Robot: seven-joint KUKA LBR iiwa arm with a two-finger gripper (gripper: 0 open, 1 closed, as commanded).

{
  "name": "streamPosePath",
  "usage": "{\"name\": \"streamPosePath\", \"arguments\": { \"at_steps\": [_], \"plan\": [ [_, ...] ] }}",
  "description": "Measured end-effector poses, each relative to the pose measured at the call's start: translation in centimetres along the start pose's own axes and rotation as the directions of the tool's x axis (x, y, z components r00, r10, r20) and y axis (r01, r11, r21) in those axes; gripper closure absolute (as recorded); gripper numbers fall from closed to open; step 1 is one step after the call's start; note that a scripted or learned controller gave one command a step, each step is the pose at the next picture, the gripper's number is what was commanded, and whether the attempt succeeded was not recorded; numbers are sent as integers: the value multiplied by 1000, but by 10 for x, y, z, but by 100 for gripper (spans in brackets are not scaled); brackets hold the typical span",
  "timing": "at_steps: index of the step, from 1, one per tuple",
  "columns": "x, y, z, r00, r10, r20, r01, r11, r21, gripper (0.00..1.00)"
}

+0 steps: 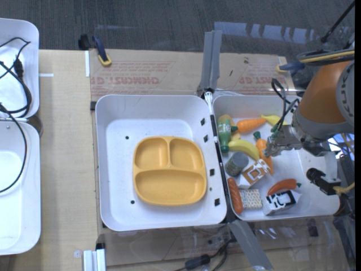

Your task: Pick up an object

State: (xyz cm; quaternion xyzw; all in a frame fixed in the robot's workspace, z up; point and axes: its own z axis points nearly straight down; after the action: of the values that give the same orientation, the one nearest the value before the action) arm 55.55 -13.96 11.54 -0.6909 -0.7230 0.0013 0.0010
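Note:
The right bin (316, 208) holds several toy foods: a green bottle (224, 134), an orange carrot (249, 124), a yellow banana (243, 147), a grey can (237, 164), an orange-and-white carton (255, 173), a red sausage (234, 194), a cracker (250, 198), a red pepper (281, 186) and a black-and-white carton (281, 201). My gripper (271, 149) hangs low over the middle of this bin, beside a small orange piece (262, 147) just right of the banana. Nothing visibly sits between its tips.
The left bin (113, 151) carries a yellow divided plate (169, 171). A raised divider (211, 66) stands between the bins at the back. White equipment with black cables (14, 95) sits at the far left. Another dark part (318, 179) juts over the right bin's right side.

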Motion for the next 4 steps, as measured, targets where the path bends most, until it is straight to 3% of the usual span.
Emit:
{"name": "streamPosePath", "arguments": {
  "at_steps": [1, 2, 3, 4],
  "plan": [
    [0, 0, 0, 1000, 0, 0, 0, 1000, 0, 0],
    [1, 36, 25, 999, -40, 0, 40, 999, -1, 0],
    [0, 36, 17, 999, -39, 0, 39, 999, 0, 100],
    [51, 58, -120, 1000, 13, 2, -13, 1000, -1, 100]
  ]
}}
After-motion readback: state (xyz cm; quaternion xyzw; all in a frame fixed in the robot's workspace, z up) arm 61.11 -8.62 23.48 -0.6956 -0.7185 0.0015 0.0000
